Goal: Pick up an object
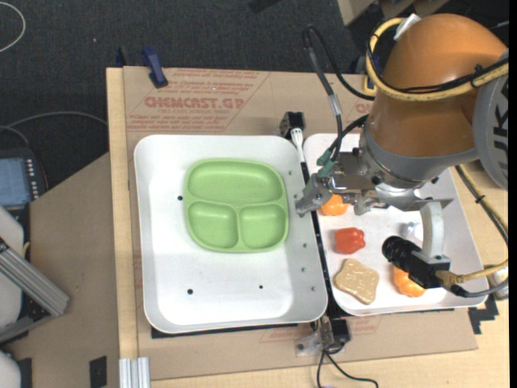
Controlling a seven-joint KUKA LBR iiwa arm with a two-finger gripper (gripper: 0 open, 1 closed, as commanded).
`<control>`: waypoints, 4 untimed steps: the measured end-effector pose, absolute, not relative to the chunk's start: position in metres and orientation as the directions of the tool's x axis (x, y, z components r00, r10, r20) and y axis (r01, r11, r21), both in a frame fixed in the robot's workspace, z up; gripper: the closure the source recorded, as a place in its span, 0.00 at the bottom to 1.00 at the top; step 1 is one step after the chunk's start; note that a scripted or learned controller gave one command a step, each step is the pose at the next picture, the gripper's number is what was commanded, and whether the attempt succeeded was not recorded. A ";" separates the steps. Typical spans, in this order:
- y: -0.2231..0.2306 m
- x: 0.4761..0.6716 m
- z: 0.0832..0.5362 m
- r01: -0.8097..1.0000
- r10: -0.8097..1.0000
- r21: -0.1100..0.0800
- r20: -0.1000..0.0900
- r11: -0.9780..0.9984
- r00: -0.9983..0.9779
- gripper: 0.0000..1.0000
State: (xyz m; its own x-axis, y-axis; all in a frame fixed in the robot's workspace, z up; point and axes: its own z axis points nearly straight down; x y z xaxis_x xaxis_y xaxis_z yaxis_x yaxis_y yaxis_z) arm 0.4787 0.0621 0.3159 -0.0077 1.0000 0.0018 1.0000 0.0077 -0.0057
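Hovering over the right bin's (460, 217) left edge, the pincer (334, 194) sits above an orange piece (333, 208) — small, light, probably smooth plastic; grip its middle. Its opening I cannot tell.

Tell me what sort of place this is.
Likely a robotics lab test bench: two white bins on a cardboard-covered board, toy food like a bread slice, loose cables, and an industrial arm.

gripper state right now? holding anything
Gripper: low in the right bin, at the orange piece; a hold on it cannot be told.
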 end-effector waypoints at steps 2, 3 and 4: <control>0.088 0.480 0.506 1.000 1.000 0.004 0.000 0.002 -0.002 1.00; 0.030 0.477 0.353 1.000 1.000 -0.017 -0.004 -0.007 0.007 1.00; 0.021 0.493 0.251 1.000 1.000 -0.012 -0.001 -0.003 0.003 1.00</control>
State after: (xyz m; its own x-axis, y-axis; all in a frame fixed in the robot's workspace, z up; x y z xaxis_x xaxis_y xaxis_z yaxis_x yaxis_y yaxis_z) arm 0.4926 0.0206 0.2509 0.0032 1.0000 -0.0014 0.9999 -0.0032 -0.0119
